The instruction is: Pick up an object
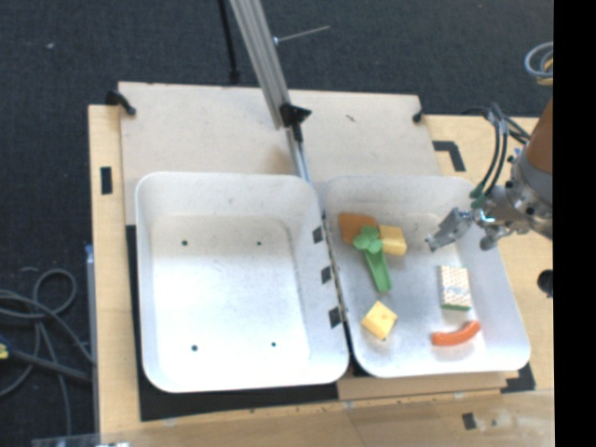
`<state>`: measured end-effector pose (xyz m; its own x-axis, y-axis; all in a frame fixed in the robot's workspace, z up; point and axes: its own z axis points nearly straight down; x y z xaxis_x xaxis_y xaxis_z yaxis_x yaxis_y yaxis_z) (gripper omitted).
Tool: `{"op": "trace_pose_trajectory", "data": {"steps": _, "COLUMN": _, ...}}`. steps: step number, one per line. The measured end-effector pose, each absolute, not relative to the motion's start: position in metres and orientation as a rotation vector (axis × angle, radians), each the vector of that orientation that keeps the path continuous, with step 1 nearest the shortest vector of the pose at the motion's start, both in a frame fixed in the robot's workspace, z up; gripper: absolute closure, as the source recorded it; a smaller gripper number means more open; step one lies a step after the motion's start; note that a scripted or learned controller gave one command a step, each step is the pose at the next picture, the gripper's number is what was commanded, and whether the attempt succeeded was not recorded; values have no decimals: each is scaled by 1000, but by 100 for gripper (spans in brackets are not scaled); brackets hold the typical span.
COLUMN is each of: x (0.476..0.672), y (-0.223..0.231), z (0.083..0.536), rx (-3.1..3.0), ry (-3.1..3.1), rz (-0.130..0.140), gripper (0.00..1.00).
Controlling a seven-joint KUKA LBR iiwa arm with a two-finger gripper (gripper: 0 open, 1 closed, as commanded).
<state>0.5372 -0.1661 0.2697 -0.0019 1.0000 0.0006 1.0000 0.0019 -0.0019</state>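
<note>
Approach over the right bin, nothing picked yet.

The nearest candidate, a patterned block (454, 287), lies flat in the right bin (507, 343), just below our gripper (463, 232); its fingers are spread and hold nothing. We should centre over the block, straddle its narrow sides, and descend straight, clear of the orange piece (455, 335) beyond it.

Your arm (538, 161) comes in from the right side of the camera view. You can see a bit of its orange band at the edge, with thin cables looping beside it. The wrist leans down and to the left. Your gripper (466, 233) hangs at the end, with its two fingers (444, 234) spread apart and nothing between them.
</note>
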Motion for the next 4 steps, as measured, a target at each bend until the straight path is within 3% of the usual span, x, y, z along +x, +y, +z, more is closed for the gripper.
{"op": "trace_pose_trajectory", "data": {"steps": 1, "x": 538, "y": -166, "z": 272, "rx": -2221, "ry": -2225, "rz": -3, "gripper": 0}}
{"op": "trace_pose_trajectory", "data": {"steps": 4, "x": 531, "y": -161, "z": 127, "rx": -2222, "ry": -2216, "rz": 7, "gripper": 0}}
